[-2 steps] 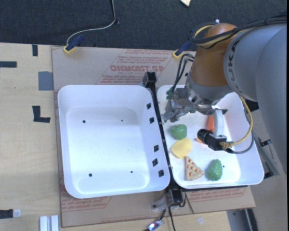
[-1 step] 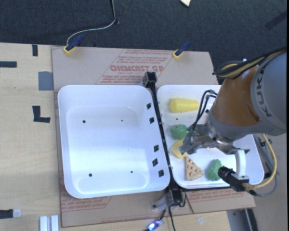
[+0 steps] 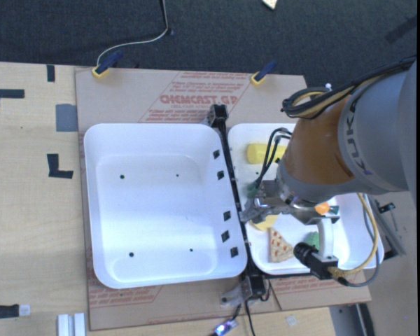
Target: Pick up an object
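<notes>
The arm, grey with an orange band, hangs over the right bin [image 3: 357,254] and hides much of it. My gripper [image 3: 259,212] reaches down near the bin's left wall, just above a pale yellow piece [image 3: 266,222]. A pizza-slice toy [image 3: 278,245] lies in front of it, near the bin's front edge. A yellow block [image 3: 260,152] lies at the bin's far side. A small green object [image 3: 312,241] and a bit of orange [image 3: 323,208] peek out beside the wrist.
The left bin [image 3: 154,201] sits beside the right one, with a black divider with clips [image 3: 227,187] between them. Both rest on a cardboard sheet [image 3: 189,100] held by blue-yellow clamps. Cables hang off the wrist.
</notes>
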Controlling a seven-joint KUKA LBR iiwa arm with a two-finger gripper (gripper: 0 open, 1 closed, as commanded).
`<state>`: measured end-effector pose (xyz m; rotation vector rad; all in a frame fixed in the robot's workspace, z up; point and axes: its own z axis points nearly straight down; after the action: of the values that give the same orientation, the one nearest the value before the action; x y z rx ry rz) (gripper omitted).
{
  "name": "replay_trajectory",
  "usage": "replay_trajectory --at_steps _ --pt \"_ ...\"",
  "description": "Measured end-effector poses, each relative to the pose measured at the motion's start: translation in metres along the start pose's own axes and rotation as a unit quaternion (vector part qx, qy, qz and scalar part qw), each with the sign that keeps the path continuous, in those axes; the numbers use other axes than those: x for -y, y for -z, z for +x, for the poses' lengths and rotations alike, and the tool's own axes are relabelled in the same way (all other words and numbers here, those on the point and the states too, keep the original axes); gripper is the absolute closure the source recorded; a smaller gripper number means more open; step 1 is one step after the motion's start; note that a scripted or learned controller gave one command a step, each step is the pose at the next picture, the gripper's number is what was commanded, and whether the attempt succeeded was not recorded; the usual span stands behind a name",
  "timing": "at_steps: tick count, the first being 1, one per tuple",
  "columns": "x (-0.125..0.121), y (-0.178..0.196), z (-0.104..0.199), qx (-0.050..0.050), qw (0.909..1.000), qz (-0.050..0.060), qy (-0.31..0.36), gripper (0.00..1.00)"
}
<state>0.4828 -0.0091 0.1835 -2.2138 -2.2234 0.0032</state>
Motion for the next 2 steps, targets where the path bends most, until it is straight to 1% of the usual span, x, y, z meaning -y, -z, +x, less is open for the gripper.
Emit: replay_trajectory --at_steps 1,2 --pt "0.000 0.004 -0.014 0.001 1.0000 -0.001 -0.002 1.00" --pt "-0.082 0.026 0.065 0.000 1.0000 -0.005 0.003 1.00"
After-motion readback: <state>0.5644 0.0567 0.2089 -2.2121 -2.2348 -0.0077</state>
